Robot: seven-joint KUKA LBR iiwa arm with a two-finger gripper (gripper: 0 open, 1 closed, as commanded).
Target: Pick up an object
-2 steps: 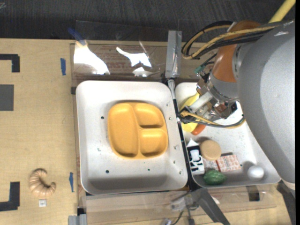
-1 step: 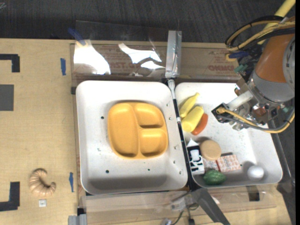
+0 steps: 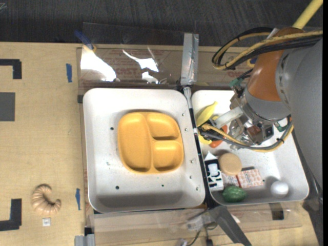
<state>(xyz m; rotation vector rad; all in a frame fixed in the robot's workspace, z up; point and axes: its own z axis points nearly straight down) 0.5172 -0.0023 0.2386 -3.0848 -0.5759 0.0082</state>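
Fingers of the gripper point(image 3: 225, 129) are hidden among cables and wrist parts, so I cannot tell their state. It hangs low over the right white bin point(image 3: 294, 160), near a yellow banana-shaped object point(image 3: 206, 111). Below it lie a round tan disc point(image 3: 230, 164), a green lumpy object point(image 3: 234, 193) and a silver ball point(image 3: 280, 188). An orange three-compartment tray point(image 3: 150, 141) sits in the left white bin point(image 3: 100, 137).

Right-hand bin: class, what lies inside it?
In the right bin: a yellow piece, tan round block, red-patterned packet, green item, silver ball. The arm covers whatever lies beneath it.
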